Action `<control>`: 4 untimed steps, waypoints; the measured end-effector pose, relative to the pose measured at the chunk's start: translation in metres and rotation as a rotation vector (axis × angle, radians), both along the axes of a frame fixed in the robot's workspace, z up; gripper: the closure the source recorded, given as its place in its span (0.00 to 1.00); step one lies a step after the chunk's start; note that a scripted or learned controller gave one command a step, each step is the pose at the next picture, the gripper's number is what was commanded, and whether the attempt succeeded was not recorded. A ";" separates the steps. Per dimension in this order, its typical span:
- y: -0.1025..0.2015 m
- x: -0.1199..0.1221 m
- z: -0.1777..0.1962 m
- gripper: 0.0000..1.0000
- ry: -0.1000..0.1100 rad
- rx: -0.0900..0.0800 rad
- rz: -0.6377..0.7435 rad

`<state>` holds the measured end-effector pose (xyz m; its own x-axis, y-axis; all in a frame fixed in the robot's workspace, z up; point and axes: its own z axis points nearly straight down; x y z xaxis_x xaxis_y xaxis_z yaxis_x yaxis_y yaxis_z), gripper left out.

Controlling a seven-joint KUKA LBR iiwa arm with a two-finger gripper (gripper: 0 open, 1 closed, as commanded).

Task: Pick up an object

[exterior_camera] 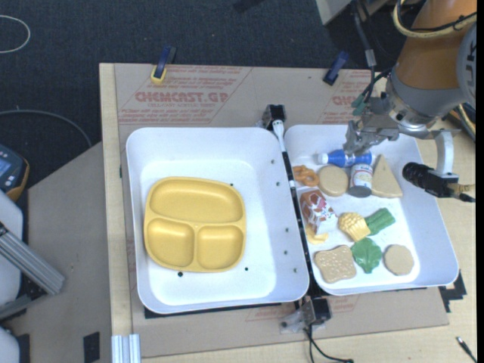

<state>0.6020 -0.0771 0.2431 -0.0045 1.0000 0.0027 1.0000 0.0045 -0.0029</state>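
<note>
hovering at the right bin's point(446, 240) far edge, pincer point(361, 147) spread unclear, over a blue tube point(340, 158) lying flat: likely light, slick, best pinched across its middle.

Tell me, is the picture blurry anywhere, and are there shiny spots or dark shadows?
In the camera view, the yellow plate and toy foods like the corn look fairly sharp; the arm's orange band at the top right looks softer. The light is even, with soft shine on the plate and faint shadows inside the left bin. The gripper sits low over the blue-capped bottle.
</note>
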 end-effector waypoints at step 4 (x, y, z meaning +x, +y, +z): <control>0.053 -0.039 -0.009 1.00 -0.006 -0.003 -0.003</control>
